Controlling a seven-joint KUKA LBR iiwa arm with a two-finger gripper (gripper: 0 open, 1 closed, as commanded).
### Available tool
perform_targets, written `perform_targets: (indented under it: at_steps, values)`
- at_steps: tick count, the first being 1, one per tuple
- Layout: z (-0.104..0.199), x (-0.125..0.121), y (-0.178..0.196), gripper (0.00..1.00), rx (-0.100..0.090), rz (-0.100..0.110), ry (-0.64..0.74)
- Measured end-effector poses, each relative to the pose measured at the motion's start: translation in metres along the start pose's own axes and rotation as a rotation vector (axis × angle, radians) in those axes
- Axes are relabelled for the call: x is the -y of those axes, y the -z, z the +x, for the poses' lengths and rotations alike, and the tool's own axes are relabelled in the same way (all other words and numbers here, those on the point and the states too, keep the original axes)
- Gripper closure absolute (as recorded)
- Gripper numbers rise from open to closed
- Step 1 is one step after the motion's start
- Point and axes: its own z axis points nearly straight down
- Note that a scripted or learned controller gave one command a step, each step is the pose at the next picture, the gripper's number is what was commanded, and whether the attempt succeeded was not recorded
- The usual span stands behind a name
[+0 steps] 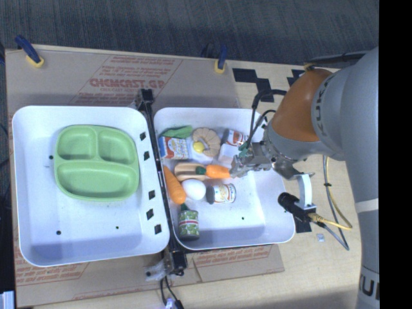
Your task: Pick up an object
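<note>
- Down in the right bin [273, 227], the gripper [239, 164] sits low over the pile of toy food, at the right end of a small orange carrot [217, 171].
- Whether the gripper has closed on anything I cannot tell; its tip is a dark blur against the carrot's end.
- That small carrot lies across a hot dog bun [187, 169], near the middle of the bin.
- A longer orange carrot [174, 185] lies slantwise along the bin's left wall, just left of a white egg [194, 189].
- Right of the egg lies a small jar [223, 194] on its side.
- Nearer the front edge stands a green bottle [189, 223] with a dark cap.
- Toward the far side lie a white and red carton [175, 147], a round tan slice with a yellow centre [205, 141], a green piece [179, 132] and a small can [234, 138].
- In the left bin [32, 237] rests a green divided plate [98, 161], well apart from the gripper.
- Both bins stand side by side on brown cardboard [122, 76], with a black bar of clips [153, 166] between them.
- From the right, the grey arm with its orange band [299, 111] bends down over the right bin's rim.
</note>
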Motion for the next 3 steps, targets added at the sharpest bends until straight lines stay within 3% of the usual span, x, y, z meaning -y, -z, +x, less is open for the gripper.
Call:
perform_targets:
  at_steps: [1, 2, 3]
  values:
    - [0.000, 0.000, 0.000, 0.00, 0.000, 0.000, 0.000]
    - [0.000, -0.001, 0.010, 1.00, 0.001, -0.003, 0.003]
    - [0.000, -0.001, 0.010, 0.00, 0.001, -0.002, 0.003]
